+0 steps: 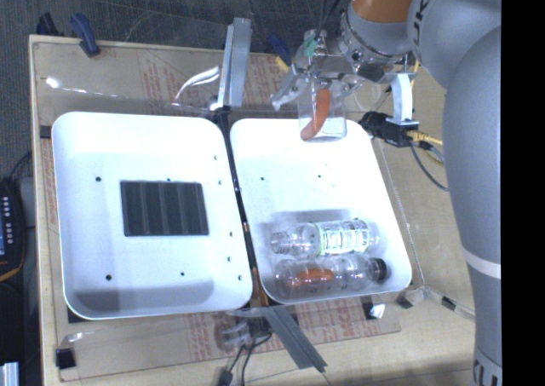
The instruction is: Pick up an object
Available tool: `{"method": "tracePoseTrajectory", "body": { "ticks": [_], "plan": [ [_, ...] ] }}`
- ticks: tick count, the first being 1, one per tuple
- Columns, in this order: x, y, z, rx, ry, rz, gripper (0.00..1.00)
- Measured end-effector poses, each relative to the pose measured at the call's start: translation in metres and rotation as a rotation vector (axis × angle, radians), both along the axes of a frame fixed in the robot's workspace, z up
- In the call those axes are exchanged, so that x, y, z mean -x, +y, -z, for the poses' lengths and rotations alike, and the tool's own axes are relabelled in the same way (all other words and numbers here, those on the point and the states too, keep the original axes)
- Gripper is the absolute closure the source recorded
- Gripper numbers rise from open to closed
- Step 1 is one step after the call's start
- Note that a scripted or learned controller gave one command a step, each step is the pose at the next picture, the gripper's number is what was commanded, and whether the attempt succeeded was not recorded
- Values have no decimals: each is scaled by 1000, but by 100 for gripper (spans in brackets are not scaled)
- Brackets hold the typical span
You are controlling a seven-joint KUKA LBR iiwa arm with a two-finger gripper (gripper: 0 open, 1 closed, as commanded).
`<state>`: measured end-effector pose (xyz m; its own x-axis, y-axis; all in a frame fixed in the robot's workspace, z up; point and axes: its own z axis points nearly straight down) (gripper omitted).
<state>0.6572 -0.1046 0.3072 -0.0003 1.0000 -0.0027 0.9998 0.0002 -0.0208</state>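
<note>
My gripper (320,96) hangs over the far edge of the right bin (281,150). Between its fingers a slim orange-red object (319,114) points downward, lifted off the bin floor, and the fingers are shut on it. Something clear and glassy shows around the object's lower end. Two clear plastic bottles lie on their sides at the front of the right bin: one with a green and white label (328,238), and one with a dark cap and orange contents (328,273) right in front of it.
A dark ribbed rectangular block (164,208) lies flat in the middle of the left bin (85,146). A grey metal post (234,60) stands behind the seam between the bins. Cables (417,133) trail at the far right of the right bin.
</note>
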Motion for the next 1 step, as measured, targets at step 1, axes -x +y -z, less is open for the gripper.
{"method": "tracePoseTrajectory", "body": {
  "ticks": [1],
  "plan": [
    [0,1,-8,0,4,-5,100]
  ]
}}
